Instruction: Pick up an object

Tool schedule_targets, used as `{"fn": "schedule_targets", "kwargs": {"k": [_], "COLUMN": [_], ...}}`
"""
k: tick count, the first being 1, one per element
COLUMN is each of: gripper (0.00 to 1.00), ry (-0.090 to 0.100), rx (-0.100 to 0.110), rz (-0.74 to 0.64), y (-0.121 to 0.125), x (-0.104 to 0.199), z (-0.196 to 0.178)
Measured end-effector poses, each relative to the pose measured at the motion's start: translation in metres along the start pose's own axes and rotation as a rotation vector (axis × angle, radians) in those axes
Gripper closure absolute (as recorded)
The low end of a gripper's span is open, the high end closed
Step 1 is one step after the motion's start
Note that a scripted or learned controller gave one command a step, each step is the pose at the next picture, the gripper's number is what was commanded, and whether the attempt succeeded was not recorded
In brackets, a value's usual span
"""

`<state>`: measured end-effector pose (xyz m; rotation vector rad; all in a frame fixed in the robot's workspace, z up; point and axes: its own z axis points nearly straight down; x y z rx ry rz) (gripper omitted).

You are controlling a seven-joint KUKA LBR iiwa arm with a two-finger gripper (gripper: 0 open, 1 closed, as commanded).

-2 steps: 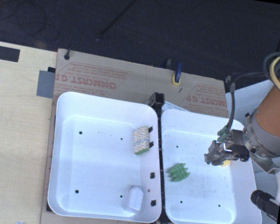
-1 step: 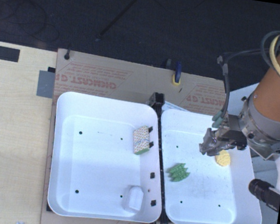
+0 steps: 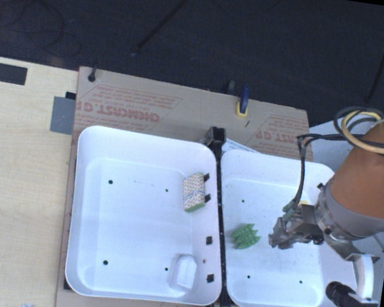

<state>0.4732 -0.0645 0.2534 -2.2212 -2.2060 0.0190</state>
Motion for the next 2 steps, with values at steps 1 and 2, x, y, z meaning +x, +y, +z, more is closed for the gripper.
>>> {"fn": "schedule_targets", "kwargs": {"k": [1,2], "gripper": [1.00,1.00], "ry": [0.002,0.000], "rx": [-0.018,0.000], "rz": [-0.014,0.001], "y": [0.001,0.000], "x": [0.066,-0.005], "z": [-0.066,0.069]}}
